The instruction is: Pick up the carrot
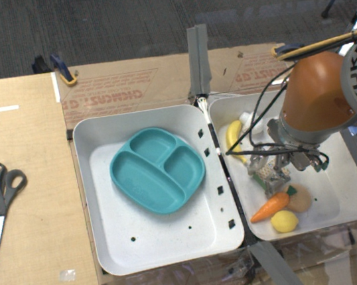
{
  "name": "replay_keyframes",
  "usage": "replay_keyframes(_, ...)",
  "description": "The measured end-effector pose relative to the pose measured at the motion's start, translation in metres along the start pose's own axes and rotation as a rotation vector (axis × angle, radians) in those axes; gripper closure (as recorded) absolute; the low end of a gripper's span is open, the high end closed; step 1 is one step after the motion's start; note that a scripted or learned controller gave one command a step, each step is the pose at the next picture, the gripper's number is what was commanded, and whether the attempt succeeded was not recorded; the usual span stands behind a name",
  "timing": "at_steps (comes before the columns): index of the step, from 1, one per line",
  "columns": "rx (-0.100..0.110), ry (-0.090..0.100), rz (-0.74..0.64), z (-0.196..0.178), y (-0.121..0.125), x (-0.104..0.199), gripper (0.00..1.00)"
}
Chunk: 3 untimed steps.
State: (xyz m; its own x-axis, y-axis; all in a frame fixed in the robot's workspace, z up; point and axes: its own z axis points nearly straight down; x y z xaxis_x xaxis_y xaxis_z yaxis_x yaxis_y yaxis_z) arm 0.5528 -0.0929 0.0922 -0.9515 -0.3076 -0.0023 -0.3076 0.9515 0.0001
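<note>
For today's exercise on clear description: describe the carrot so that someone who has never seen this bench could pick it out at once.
Find the right-hand white bin, the one under the grey arm. Near its front edge lies the carrot, below the gripper. It is the only long orange piece, tapering leftward, with a round yellow lemon just beneath it.

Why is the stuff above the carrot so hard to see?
In the camera view, the gripper blurs into cables and grey clutter just above the carrot, so its outline is muddled; the teal plate in the left bin looks sharp and evenly lit, with soft shadows.
</note>
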Motion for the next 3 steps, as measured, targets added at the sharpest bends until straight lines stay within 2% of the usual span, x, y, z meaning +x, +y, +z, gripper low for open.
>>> replay_keyframes(1, 0.002, -0.004, -0.002, -0.010, 0.000, -0.002, 1.00)
replay_keyframes(2, 0.006, -0.014, -0.169, -0.006, 0.003, 0.022, 1.00)
replay_keyframes(3, 0.000, -0.002, 0.021, -0.100, 0.072, 0.018, 1.00)
